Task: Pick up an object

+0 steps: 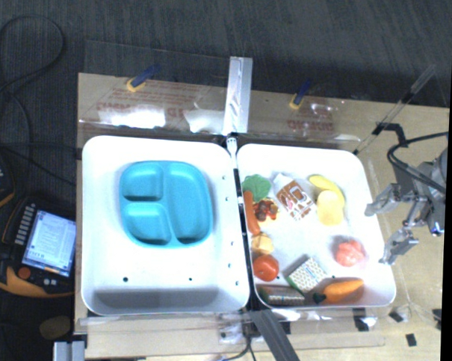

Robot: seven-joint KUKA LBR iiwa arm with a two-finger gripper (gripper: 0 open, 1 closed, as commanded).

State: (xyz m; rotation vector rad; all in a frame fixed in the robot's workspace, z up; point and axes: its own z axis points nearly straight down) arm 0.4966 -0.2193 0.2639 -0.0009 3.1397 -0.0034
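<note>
The right bin (361, 163) holds several toy foods. A yellow piece (327, 201) lies at the back, a pink-red ball (350, 252) near the right wall, and an orange carrot (342, 289) at the front. There are also a red tomato (265, 268), a checkered box (307, 275), a white and orange packet (295, 199) and a green piece (257, 186). My gripper (389, 224) hangs over the bin's right rim, to the right of the pink-red ball. It is open, and nothing is between its fingers.
The left bin (94, 282) holds a blue sectioned plate (165, 203). A metal divider post (238, 94) stands behind the seam between the bins. Cables (406, 158) run beside the arm at the right. Devices lie on the floor at the left (44, 243).
</note>
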